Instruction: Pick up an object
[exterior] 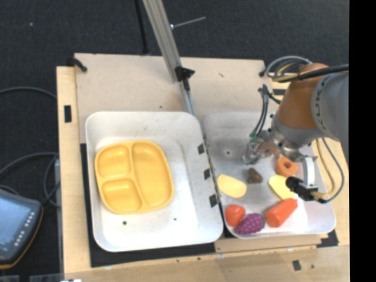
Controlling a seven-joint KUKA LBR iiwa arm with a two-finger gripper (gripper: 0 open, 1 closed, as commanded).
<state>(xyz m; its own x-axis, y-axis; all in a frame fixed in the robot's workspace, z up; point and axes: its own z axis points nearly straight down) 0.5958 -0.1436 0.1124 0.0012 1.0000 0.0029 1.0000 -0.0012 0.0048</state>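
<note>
My gripper [254, 153] hangs over the middle of the right bin [226, 131], reaching down from the orange-banded wrist. Just below its tips lies a small brown lump [254, 175]. An orange ring [286, 167] sits to the right of the gripper. Nearer the front lie a pale yellow potato-like piece [231, 186], a yellow piece [281, 187], an orange carrot [281, 212], a red tomato [234, 214] and a purple grape bunch [251, 223]. Nothing shows between the fingers.
The left bin [111, 125] holds a yellow divided tray [134, 175]. A metal pole [166, 37] slants up from the bench behind the bins. A black cable clip [305, 191] hangs by the arm over the right bin's right side.
</note>
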